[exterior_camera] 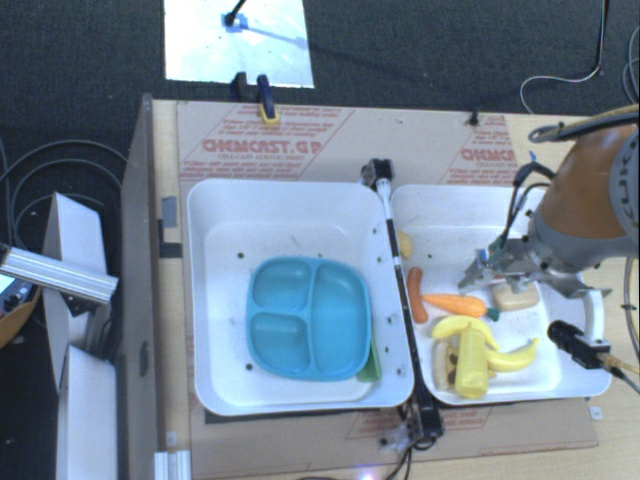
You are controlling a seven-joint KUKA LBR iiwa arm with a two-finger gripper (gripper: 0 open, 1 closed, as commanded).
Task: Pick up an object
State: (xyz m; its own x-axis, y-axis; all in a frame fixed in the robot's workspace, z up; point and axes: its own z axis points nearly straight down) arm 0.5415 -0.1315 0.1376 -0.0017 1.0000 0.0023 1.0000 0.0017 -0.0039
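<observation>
Dark carpet [80, 68] is spreading out behind my bench, with a pale sheet [238, 26] lying on it at the top. A cardboard-brown board [300, 138] printed with red lettering is covering the bench, and the two white bins are sitting on it side by side, touching along their shared edge.

My arm [595, 193] is reaching in from the right, its orange band showing above the wrist, and it is hanging over the right bin [450, 208]. My gripper [492, 266] is hovering low over the middle of that bin, just above the orange carrot [455, 305] and beside a beige block [515, 297]. I cannot tell how the gripper is set, and I am seeing nothing held in it.

The left bin [225, 223] is holding a blue divided plate [305, 318], lying flat, with a sliver of something green [372, 363] peeking from under its right edge.

In the right bin, yellow bananas [500, 353] are lying near the front wall, overlapping a yellow bottle-like piece [470, 363]. The carrot is lying crosswise just behind them. A red-orange sausage-shaped piece [416, 295] is lying along the left wall, close to the carrot's tip, and a small yellow item [404, 244] is sitting further back against that wall.
</observation>
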